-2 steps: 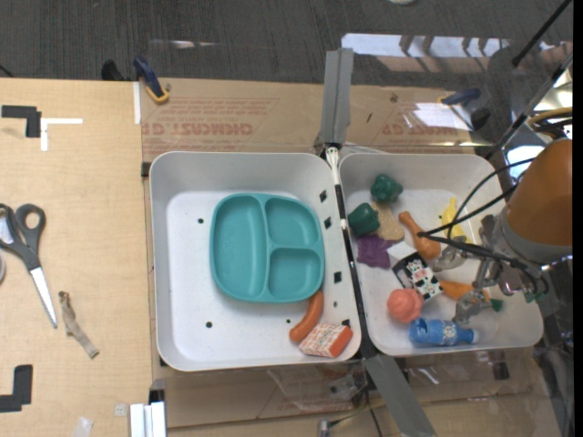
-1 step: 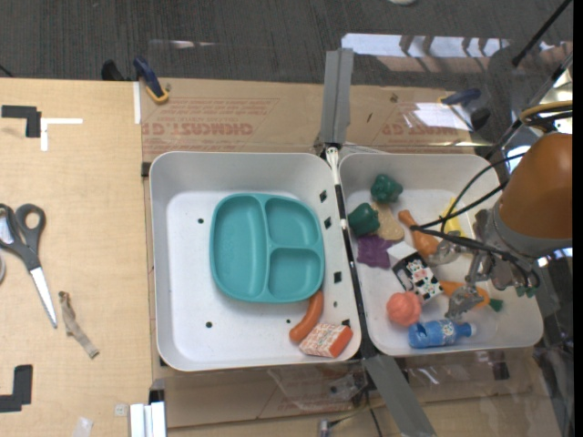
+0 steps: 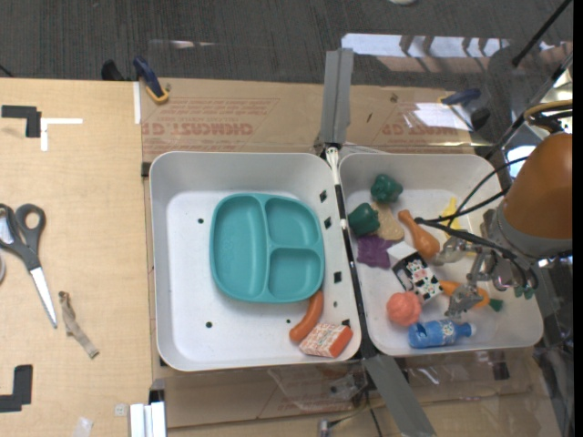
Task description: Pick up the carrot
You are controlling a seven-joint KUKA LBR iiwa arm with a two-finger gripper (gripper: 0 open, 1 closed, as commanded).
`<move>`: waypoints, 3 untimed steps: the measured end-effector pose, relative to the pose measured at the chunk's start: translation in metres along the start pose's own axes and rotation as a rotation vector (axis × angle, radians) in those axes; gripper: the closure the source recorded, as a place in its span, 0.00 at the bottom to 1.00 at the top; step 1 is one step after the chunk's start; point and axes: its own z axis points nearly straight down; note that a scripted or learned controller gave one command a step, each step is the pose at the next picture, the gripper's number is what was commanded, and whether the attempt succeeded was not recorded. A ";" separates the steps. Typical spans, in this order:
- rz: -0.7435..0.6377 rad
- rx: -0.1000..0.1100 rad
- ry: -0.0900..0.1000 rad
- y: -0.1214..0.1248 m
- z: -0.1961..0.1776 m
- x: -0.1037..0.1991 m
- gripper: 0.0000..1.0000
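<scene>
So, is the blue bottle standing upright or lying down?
Lying down: the blue bottle rests on its side near the right bin's front wall.

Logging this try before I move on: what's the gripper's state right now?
Gripper: low in the right bin, over the orange carrot by the far side; whether it is open, shut or holding anything cannot be told.

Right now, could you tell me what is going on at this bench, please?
The robot arm reaches in from the right, its end effector low over the right bin, among toy food. The carrot lies right by it, but a grasp isn't evident. A teal plate sits in the left bin.
</scene>
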 end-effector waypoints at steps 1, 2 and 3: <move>0.115 -0.001 0.003 0.011 0.001 0.006 0.00; 0.111 0.000 0.000 0.011 -0.008 0.004 1.00; -0.048 -0.005 0.003 0.001 -0.058 0.027 1.00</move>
